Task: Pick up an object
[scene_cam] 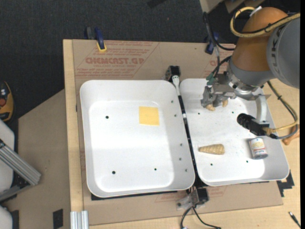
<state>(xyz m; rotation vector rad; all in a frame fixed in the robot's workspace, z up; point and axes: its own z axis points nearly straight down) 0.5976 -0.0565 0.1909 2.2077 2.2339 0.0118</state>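
Note:
My gripper [213, 99] hangs low over the far left part of the right bin [238, 175]. A small tan object [210, 107] lies right under its tip, with another tan bit [224, 102] beside it; I cannot tell whether the gripper touches or holds them. A tan cone [212, 150] lies on its side in the middle front of the right bin. At that bin's right stands a small white jar [258, 148] with a label. A flat yellow square [148, 115] lies in the left bin [95, 142], far from the gripper.
The arm's grey body with its orange band [259, 32] fills the space above the right bin's far right corner. A black part on a grey bracket [249, 122] sticks out below the wrist, over the bin. The bins' shared rim [183, 123] runs just left of the gripper.

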